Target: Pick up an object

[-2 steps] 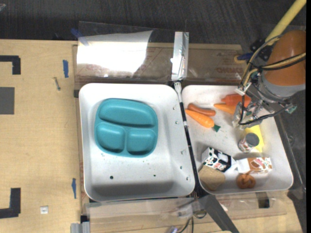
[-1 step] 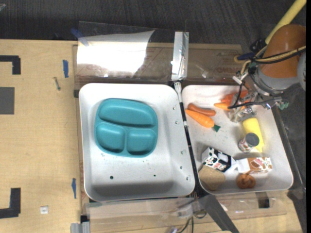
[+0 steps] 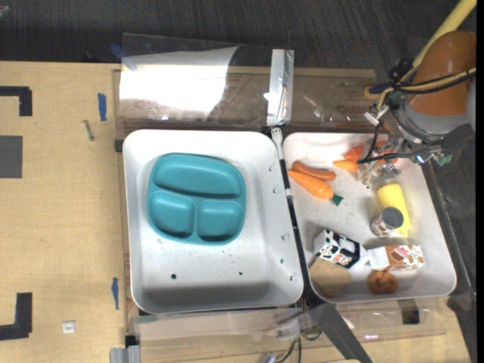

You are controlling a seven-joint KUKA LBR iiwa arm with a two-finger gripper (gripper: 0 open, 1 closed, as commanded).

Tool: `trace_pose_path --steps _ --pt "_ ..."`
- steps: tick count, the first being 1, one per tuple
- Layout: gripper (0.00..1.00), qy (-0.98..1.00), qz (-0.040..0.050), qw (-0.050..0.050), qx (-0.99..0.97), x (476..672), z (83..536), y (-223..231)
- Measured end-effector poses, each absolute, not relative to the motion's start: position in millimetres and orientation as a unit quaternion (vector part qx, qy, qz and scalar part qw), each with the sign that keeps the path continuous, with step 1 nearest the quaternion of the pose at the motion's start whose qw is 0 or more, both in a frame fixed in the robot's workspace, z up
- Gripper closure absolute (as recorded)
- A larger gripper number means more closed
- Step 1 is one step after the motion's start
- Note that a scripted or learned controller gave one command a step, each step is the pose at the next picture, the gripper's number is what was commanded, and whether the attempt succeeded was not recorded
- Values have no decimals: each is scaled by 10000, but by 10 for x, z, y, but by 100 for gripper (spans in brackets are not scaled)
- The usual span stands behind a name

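The right bin [image 3: 439, 225] holds several small objects. Two orange carrots [image 3: 313, 181] lie at its upper left, and a third orange piece [image 3: 349, 163] lies further right. A yellow bottle [image 3: 394, 205] with a grey cap lies at the middle right. Along the front sit a black-and-white carton [image 3: 338, 248], a tan round piece [image 3: 330, 277], a small brown ball [image 3: 383, 280] and an orange-and-white box [image 3: 405, 257]. My gripper [image 3: 378, 163] hangs low over the bin's upper right, just above the yellow bottle and beside the third orange piece. Cables and the wrist hide its tip.
The left bin [image 3: 144, 271] holds a teal divided plate [image 3: 197, 197]. A clear plastic sheet [image 3: 178, 89] and a shiny strip [image 3: 280, 89] stand behind the bins. The grey arm with its orange band [image 3: 446, 66] comes in from the upper right. Tan bench surface [image 3: 53, 218] lies to the left.
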State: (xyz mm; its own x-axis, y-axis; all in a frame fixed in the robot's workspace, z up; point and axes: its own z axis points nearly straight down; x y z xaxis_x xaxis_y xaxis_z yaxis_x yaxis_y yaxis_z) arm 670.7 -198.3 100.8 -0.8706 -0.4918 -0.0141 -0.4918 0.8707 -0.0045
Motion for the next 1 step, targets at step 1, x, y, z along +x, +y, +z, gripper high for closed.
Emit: trace_pose_path --steps 1 --pt "100 9506 -5 33 -3103 6690 882 -1591"
